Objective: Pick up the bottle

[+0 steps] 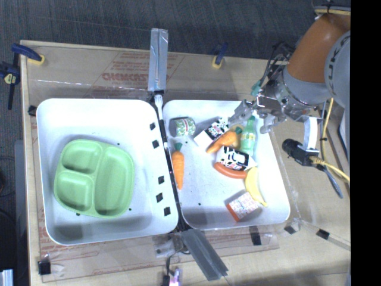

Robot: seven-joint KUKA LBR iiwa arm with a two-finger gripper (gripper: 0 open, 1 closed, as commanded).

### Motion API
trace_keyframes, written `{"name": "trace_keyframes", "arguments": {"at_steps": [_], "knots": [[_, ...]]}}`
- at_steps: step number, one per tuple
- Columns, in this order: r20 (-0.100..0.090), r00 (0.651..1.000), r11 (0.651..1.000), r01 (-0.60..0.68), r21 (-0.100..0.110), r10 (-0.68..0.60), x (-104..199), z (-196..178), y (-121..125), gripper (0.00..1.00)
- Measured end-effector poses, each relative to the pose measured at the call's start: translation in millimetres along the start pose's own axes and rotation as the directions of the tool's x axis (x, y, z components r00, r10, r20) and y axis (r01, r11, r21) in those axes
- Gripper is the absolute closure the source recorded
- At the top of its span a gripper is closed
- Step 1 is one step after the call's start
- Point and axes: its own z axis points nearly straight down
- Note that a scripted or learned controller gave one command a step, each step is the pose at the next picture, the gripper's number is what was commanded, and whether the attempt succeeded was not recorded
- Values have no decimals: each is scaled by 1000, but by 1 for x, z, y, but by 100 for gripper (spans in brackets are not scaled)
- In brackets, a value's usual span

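Two white bins sat side by side on the desk (309,243) as I watched from my station. One green plate (94,176) with three compartments lay in the left bin (47,115), and I counted nothing else there. I counted eight things crowded into the right bin (202,219). One green bottle (248,133) stood or leaned near the bin's far right corner, partly behind the other items. Two carrots were in there: one carrot (178,168) lay alone by the left wall, pointing toward me, and the second carrot (224,140) rested tilted against the bottle's left side. One small can (183,126) lay on its side near the far left corner. Two black-and-white packets showed, one (217,127) just beyond the second carrot and one (235,158) just below it. One red sausage (230,171) curved under that lower packet, one banana (255,185) lay by the right wall, and one small orange-edged box (243,206) sat nearest me.

One arm reached in from the right, and its jaws (255,109) hung at the bin's far right corner, directly over the bottle's top. I could not tell whether the jaws were open or closed, nor whether they touched the bottle.
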Motion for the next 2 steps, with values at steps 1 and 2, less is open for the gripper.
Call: {"name": "trace_keyframes", "arguments": {"at_steps": [1, 2], "knots": [[-1, 999, 999, -49, 5, 49, 1, 21, -1, 0], [0, 993, 993, -121, 2, 121, 7, 26, 26, 0]]}}
